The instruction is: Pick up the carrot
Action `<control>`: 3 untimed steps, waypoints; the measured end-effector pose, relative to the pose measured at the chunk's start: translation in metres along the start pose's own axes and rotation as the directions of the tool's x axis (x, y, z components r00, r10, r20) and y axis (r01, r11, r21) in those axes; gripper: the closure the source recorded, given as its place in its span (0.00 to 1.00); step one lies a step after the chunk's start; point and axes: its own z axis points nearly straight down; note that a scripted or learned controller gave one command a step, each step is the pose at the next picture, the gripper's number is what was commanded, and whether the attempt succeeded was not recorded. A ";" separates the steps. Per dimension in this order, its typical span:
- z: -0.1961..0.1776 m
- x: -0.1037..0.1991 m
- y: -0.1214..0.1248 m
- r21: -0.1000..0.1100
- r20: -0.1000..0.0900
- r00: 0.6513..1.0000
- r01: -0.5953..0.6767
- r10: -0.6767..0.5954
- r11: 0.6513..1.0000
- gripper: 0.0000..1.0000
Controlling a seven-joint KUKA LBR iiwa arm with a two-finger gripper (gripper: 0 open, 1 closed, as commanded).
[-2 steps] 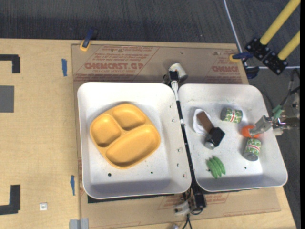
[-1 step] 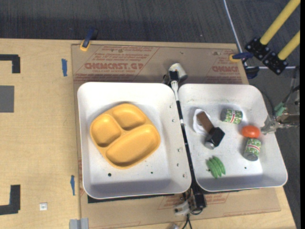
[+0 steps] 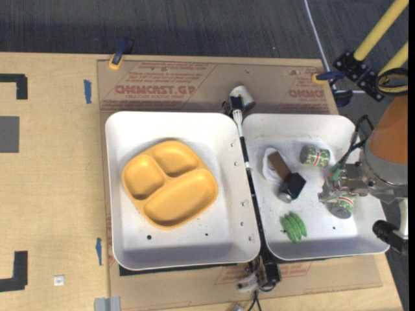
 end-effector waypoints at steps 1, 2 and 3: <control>-0.051 0.051 -0.002 -0.003 0.000 0.943 -0.333 0.333 0.943 1.00; 0.005 0.122 0.007 0.003 0.001 0.868 -0.496 0.496 0.868 1.00; 0.005 0.183 -0.008 0.003 0.000 0.973 -0.230 0.230 0.973 1.00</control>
